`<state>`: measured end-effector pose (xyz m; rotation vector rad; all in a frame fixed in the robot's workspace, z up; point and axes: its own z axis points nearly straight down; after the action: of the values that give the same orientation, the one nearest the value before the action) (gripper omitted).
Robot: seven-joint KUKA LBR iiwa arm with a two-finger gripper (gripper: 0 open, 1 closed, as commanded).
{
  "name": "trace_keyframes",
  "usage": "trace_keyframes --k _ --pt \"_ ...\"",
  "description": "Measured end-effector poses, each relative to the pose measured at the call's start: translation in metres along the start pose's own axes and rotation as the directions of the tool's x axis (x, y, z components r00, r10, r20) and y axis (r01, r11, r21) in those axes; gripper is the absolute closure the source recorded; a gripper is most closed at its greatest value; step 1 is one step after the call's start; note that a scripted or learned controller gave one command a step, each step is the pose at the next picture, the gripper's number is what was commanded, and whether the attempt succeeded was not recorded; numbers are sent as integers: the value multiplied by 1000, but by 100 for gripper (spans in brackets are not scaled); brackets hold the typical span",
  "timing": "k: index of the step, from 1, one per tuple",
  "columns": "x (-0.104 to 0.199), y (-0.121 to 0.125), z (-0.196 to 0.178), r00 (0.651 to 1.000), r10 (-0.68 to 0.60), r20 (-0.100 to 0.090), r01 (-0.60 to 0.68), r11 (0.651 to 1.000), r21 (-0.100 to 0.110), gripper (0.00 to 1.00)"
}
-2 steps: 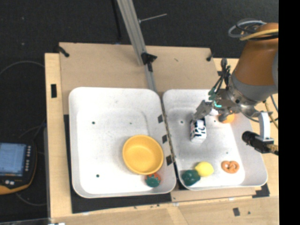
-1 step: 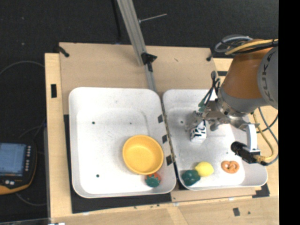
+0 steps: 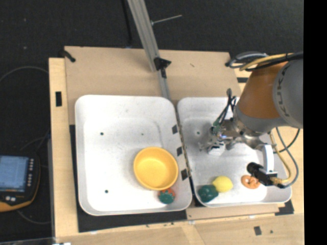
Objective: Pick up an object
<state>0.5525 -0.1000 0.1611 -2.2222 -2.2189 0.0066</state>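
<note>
Claw (image 3: 213,139) is seen low over the right bin (image 3: 191,111); whether it is spread or pressed together cannot be told. Toward the near rim from it are found a round yellow lemon (image 3: 223,184), a dark green piece (image 3: 207,192) touching the lemon, and an orange ring (image 3: 250,181).

1. Two shallow white plastic bins (image 3: 102,116), lightly speckled with dark marks.
2. Round yellow plastic bowl (image 3: 156,167), a deeper orange-yellow inside.
3. Small teal-green lump (image 3: 166,197) with a touch of red beside it.
4. Pale yellow rounded object (image 3: 223,184).
5. Dark green rounded object (image 3: 207,192).
6. Small orange ring-shaped object (image 3: 250,181).
7. Tan wooden surface (image 3: 112,73).
8. Grey arm with an orange band (image 3: 260,93).
</note>
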Motion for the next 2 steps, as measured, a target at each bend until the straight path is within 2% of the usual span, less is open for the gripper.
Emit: trace_keyframes --k 1,2 --pt "-6 4 37 1000 2 6 -2 1000 -12 0" --pt "-5 7 23 1000 5 3 -5 1000 -21 100"
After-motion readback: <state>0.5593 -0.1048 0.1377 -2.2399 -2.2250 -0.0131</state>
